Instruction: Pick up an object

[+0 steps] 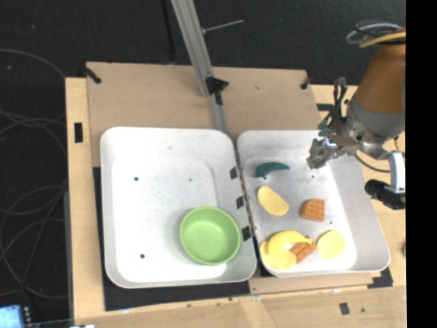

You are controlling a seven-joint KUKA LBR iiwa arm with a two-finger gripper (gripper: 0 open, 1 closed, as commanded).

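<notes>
Grey arm's gripper (pixel 318 157) hangs over right bin (pixel 355 183) upper part, nothing seen held, can't tell its state. Below it: teal piece (pixel 271 169), yellow oval (pixel 272 201), orange waffle (pixel 313 210), yellow pieces (pixel 285 246). Green bowl (pixel 210 234) in left bin (pixel 150 162).

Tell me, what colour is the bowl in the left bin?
Light green; the bowl shows plainly in the camera view.

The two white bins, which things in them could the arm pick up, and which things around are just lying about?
Could be picked up:
- green plastic bowl, left bin
- dark teal curved piece, right bin
- pale yellow oval piece
- orange waffle-like square
- yellow pieces by the near wall

Just lying about:
- grey metal pole
- black cables on the floor
</notes>
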